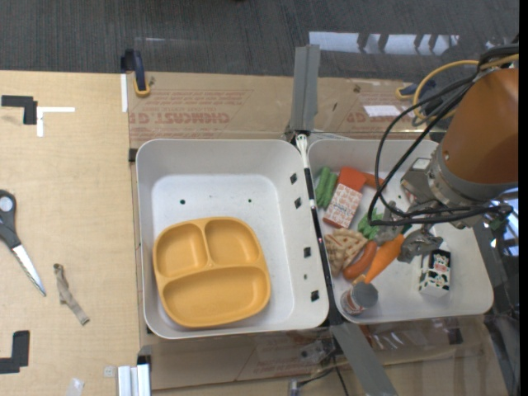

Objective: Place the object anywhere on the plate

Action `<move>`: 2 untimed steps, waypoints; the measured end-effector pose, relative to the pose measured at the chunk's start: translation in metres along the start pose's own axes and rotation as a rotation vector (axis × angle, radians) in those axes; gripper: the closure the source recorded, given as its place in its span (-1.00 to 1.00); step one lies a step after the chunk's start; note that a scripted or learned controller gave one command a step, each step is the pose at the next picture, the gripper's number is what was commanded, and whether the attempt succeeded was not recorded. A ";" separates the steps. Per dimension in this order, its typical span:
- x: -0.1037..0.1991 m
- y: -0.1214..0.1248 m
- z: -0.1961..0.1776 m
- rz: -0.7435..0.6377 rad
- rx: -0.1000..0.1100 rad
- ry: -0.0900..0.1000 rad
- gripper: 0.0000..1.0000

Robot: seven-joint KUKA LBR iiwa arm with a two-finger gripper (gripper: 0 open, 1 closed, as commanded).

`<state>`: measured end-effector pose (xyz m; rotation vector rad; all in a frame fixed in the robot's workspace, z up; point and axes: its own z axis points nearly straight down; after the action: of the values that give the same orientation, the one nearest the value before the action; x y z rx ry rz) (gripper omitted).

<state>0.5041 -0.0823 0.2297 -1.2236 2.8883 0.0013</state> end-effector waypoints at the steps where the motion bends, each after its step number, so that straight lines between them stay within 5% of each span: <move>1: -0.064 0.045 -0.040 -0.451 0.000 -0.002 1.00; 2: -0.110 0.125 -0.035 -0.569 -0.003 0.000 1.00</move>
<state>0.4905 0.0836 0.2647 -1.9864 2.4295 0.0031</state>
